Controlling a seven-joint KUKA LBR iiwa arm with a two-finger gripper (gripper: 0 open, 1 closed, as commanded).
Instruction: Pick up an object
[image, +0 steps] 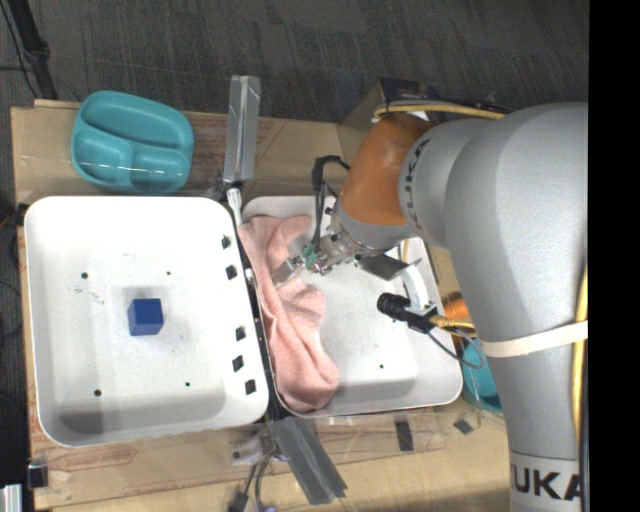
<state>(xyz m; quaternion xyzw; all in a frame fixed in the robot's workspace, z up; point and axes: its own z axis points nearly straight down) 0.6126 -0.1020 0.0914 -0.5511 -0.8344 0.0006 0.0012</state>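
The gripper (312, 258) (finger state hidden, cannot tell) sits over the pink cloth (295, 320); blue cube (146, 316) far left.

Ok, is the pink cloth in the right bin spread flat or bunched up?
Bunched up. The pink cloth lies crumpled in folds along the right bin's left wall, with the hand over its upper end.

Light is even and fairly bright, falling from above. The left bin (60, 300) glares near white, its inner corners holding soft grey shadows. The arm (500, 220) shows a pale sheen along its grey shell and shades the right bin (400, 385) beneath it. Detail is soft and grainy throughout; the floor beyond the tabletop (200, 470) stays dark.
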